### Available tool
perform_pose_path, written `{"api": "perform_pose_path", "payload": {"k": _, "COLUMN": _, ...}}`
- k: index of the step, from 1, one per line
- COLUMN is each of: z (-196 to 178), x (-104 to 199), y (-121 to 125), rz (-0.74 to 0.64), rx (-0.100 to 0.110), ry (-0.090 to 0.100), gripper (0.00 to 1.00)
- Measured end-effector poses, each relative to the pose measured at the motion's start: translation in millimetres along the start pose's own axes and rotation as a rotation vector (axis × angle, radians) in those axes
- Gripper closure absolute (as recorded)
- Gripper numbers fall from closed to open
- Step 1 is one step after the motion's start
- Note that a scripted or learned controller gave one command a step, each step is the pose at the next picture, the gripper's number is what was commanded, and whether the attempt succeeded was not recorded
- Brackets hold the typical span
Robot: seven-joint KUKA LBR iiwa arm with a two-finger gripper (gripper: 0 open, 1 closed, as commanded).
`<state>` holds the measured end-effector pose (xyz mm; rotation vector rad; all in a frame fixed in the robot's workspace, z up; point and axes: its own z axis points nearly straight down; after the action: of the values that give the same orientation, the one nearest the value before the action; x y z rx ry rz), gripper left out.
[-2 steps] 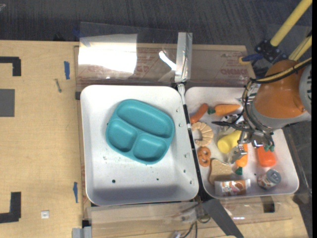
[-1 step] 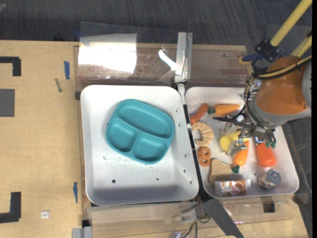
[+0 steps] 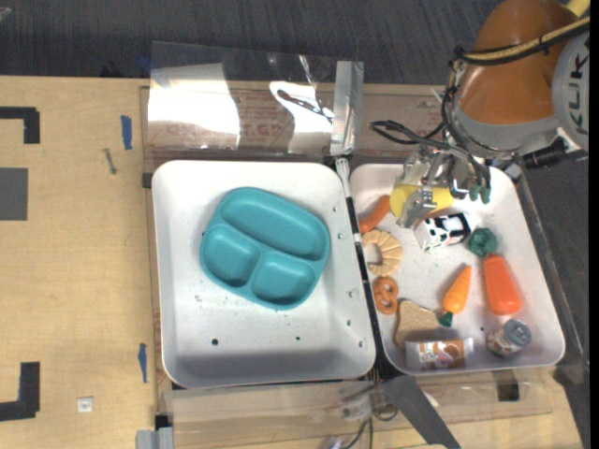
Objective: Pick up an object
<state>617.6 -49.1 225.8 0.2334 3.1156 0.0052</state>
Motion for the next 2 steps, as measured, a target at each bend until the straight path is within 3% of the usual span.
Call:
{"api": "perform_pose_path", "payload": {"k": 1, "z": -35, "x": -36, "y": 0, "rz": -0.023, "rx": 0.003, "ry": 0.006, "gripper": 1.00}}
{"api": "perform_pose_path", "payload": {"k": 2, "z": -48, "x": -39, "y": 15, "rz": -0.164, "rx": 0.002, "ry": 0.006, "gripper": 1.00}}
